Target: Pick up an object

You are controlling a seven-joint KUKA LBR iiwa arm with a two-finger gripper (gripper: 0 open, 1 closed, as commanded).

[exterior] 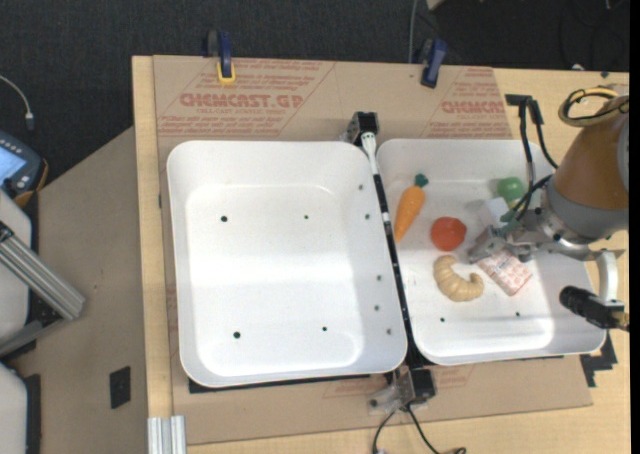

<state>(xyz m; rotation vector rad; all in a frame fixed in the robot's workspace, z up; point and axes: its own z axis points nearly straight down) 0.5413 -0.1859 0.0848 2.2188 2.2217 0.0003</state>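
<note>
Currently, reading my view left to right: left bin (200,242), white, bare floor on show. Right bin (480,337) carries the lot: toy carrot (409,209) against the divider; red tomato-like piece (449,232) just beside it; croissant (458,280) below that; pink-and-white packet (506,272); green ball (511,187) toward the back. Gripper (497,240) sits low among these, touching or just over the packet; whether it is parted or closed I cannot tell. Nothing lifted as far as I see. Grasp and lift remain, in my judgement.
</note>
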